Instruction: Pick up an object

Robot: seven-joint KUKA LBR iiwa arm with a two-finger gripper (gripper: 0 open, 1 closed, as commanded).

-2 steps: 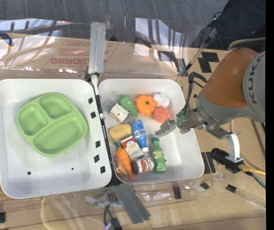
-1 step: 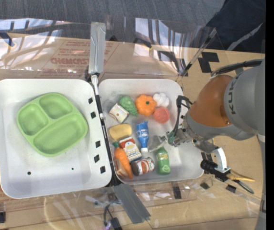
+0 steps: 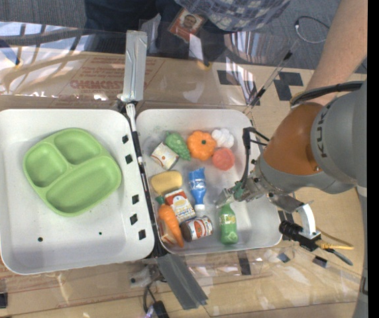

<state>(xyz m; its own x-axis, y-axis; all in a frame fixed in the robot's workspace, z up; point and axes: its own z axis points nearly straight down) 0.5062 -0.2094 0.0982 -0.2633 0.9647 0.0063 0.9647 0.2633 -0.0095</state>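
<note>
**Pincer low over the right bin's near-right corner, green bottle the closest candidate**

From my seat I see the pincer down inside the right-hand shallow white bin, toward its right wall and nearer the front edge than the back. I cannot tell its state: the wrist covers the tip. Nothing is visibly caught.

Just beneath the tip, toward the front edge, lies the small green plastic bottle, the nearest thing to take. To its left, by the front edge, is the brown jar with a white lid, then the orange toy carrot against the left wall. Farther up sit the red-labelled bottle, the blue-and-white tube and the yellow block. Toward the back edge are the round pink-red toy fruit, the orange toy pumpkin, the white garlic-like piece, the green toy vegetable and a small cream carton.

The left-hand white bin carries a green divided plate.

To do this well, I would centre over the green bottle, span its narrow width rather than its length, and come straight down. I judge the jar close enough to get nudged, so I would keep clear of it and lift only once the bottle is plainly held.
</note>
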